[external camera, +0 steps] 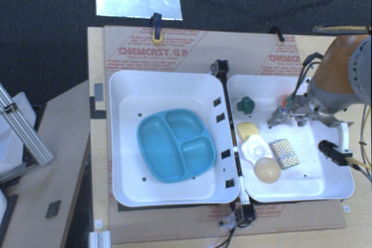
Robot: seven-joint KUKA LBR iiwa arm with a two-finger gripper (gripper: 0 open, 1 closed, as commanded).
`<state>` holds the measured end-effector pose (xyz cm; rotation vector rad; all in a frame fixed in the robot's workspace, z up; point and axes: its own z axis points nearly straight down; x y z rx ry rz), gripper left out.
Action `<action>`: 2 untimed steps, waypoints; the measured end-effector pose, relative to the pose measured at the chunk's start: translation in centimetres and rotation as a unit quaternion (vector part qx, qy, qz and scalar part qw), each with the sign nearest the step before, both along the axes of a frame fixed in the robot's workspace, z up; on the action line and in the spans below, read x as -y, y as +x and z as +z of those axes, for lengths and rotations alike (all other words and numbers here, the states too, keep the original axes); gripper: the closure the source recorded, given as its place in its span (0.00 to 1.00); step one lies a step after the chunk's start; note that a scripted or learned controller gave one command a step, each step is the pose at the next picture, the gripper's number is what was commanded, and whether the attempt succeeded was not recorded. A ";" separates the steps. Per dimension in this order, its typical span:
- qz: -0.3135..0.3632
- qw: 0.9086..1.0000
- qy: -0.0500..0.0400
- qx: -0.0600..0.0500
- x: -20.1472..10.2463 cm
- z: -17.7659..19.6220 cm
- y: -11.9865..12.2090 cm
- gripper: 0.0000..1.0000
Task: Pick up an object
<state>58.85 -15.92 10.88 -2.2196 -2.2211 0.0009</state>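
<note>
Item 1. Left bin: shallow, white, at the nine o'clock half of the bench. Contents: one blue divided plate with three compartments, lying flat near the bin's middle, turned at a slant.

Item 2. Black divider: runs from twelve to six o'clock between the two bins, with clips along its length.

Item 3. Right bin: shallow, white, at the three o'clock half. Contents, left to right:
- green object, small, at the bin's ten o'clock corner, apart from the rest;
- yellow block, just below it toward six o'clock;
- white piece, touching the yellow block's lower edge;
- tan ball, at the white piece's five o'clock, touching it;
- patterned packet, blue and yellow, tilted, just beside the ball at its one o'clock.

Item 4. Gripper: enters from three o'clock on the grey arm with orange band, low over the right bin, at twelve o'clock from the patterned packet and apart from it. Whether the tool is parted or closed cannot be told; nothing is seen held in it.
</note>
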 end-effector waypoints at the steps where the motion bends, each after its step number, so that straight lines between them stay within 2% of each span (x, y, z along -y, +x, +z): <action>1: 0.000 1.000 -0.001 0.002 0.1 1.3 0.1 1.00; 2: 0.002 1.000 -0.001 0.003 -0.5 5.9 -0.1 1.00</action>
